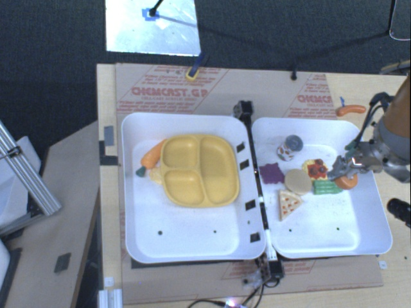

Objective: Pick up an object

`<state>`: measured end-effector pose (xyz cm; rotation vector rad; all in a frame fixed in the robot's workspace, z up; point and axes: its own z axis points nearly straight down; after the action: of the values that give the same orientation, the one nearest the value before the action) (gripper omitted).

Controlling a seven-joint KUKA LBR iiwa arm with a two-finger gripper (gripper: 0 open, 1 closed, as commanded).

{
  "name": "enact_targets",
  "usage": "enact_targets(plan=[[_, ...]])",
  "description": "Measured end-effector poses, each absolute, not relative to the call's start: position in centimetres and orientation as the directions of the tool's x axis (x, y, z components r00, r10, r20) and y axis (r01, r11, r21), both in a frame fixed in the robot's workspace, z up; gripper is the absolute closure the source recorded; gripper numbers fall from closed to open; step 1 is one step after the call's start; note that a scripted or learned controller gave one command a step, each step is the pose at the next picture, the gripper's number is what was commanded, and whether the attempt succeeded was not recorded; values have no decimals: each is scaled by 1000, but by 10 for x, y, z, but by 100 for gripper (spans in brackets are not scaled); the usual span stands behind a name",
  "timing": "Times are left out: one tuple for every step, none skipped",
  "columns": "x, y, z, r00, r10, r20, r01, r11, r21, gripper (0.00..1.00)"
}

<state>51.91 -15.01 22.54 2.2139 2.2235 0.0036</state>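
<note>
Two shallow white bins sit side by side on the bench, in the middle of the frame. Inside the left bin point(138, 236) lies a yellow plastic plate with three compartments point(198, 171), none of which holds anything. A toy carrot, orange with a green tip point(150, 155), lies against the plate's upper left edge.

Inside the right bin point(334, 236) a cluster of small toy foods gathers in the upper half. A small grey-and-white can point(289, 146) is uppermost; below and left of it lies a flat purple piece point(271, 172). A round beige disc point(297, 181) sits at the centre of the cluster, with a yellow pizza-slice wedge point(288, 204) beneath it. To the disc's right are a red-and-yellow piece point(316, 169) and a green oblong piece point(325, 188).

Reaching in from the right edge, the grey gripper point(339, 169) hangs over the right side of this cluster, just above an orange rounded piece point(347, 182). Whether it is clenched or released is not clear.
</note>
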Motion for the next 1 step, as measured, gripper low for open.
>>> enact_targets(plan=[[519, -94, 216, -9, 1000, 1, 1000, 9, 2, 100]])
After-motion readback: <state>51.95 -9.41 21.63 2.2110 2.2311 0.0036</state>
